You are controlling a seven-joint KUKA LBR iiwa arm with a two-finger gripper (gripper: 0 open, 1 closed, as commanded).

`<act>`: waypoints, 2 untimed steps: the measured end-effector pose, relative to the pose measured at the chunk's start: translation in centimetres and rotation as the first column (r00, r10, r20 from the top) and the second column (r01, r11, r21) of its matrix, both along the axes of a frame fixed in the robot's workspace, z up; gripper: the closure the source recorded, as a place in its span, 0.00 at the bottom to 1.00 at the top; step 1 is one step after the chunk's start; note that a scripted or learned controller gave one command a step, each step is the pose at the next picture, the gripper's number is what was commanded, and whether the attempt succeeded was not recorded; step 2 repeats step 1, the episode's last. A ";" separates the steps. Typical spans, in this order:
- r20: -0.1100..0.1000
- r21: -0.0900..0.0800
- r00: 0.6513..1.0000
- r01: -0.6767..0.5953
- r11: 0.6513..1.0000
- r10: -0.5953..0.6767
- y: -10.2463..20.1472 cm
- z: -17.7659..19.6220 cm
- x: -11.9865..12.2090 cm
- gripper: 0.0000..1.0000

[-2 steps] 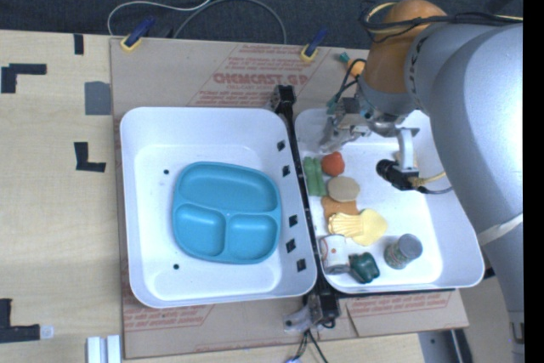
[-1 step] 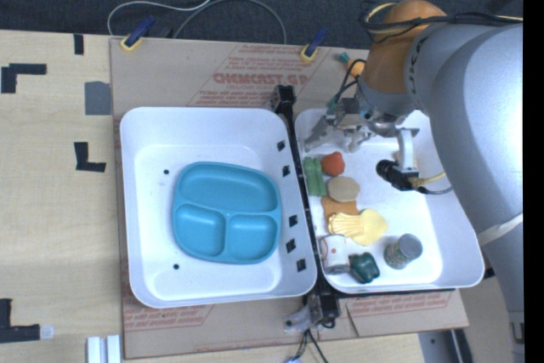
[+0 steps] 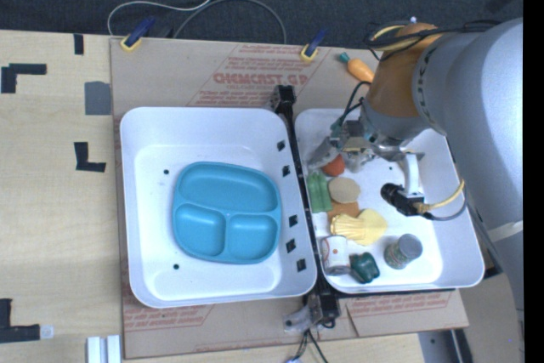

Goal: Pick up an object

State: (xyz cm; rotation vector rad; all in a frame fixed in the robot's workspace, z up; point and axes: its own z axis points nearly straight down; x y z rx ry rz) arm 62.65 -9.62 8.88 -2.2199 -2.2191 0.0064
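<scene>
The arm (image 3: 476, 89) reaches in from the right over the far part of the right bin (image 3: 459, 263). The claw (image 3: 353, 144) sits low at that bin's far left, just beside a small red-orange object (image 3: 334, 165); whether it is open or closed cannot be told. Nearer lie a green piece (image 3: 318, 191), a tan round object (image 3: 344, 187), a yellow item (image 3: 361, 225), a dark green object (image 3: 365, 268) and a grey can (image 3: 403, 252). The left bin (image 3: 140, 183) holds a blue divided tray (image 3: 226, 212). Both bins rest on the surface (image 3: 51, 208).
</scene>
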 end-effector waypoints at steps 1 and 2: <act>0.002 0.002 1.000 -0.002 1.000 0.002 0.2 1.0 0.2 1.00; 0.002 0.002 1.000 -0.002 1.000 0.002 0.2 1.0 0.2 1.00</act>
